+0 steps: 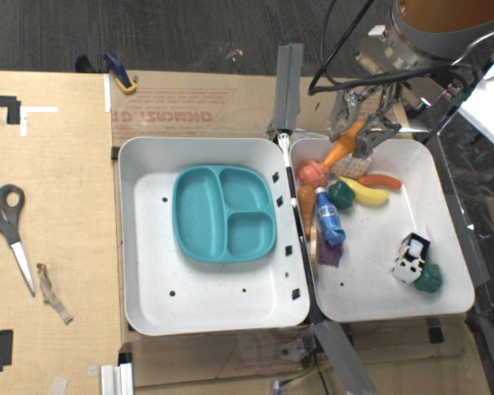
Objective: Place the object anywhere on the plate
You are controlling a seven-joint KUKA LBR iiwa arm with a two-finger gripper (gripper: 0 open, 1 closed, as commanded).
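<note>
A teal divided plate (225, 212) lies in the left white bin (140, 245). My gripper (361, 132) hangs over the far left corner of the right bin (445, 220). An orange carrot-shaped toy (343, 149) slants between its fingers, and the fingers look shut on its upper end. The carrot's lower tip is close to a pink toy (310, 174) in the pile below. The plate has nothing on it.
The right bin also holds a blue bottle (328, 218), a yellow banana (367, 192), a dark green toy (341, 194), a purple piece (329, 253) and a black-and-white cow (412, 257). Scissors (8, 220) lie on the bench at far left.
</note>
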